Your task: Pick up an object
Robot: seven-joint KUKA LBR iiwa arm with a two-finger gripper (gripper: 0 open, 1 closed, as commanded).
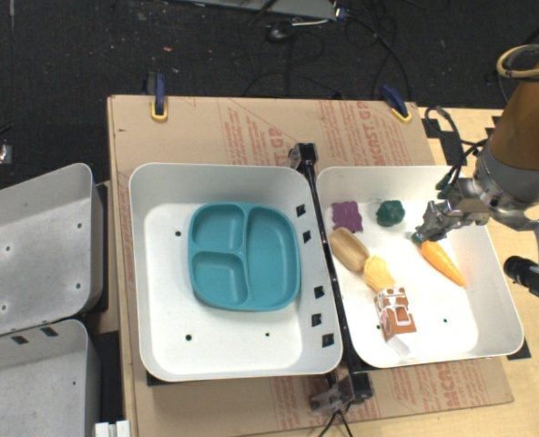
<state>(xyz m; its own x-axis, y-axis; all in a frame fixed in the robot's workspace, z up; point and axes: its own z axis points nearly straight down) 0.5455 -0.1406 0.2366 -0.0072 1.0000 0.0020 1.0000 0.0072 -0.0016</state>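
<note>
A: Which step is the arm working through?
B: The approach. The gripper (431,228) is hovering just above the orange carrot (443,261) lying in the right bin (502,335); whether it's parted, I cannot tell.
A: And next?
B: I'm guessing it's needing to descend squarely over the carrot

orange carrot (443,261) (lying slantwise) in right bin (497,335)

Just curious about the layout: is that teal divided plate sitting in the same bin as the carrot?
No, the teal plate lies in the left bin; the carrot lies in the right bin.
</note>
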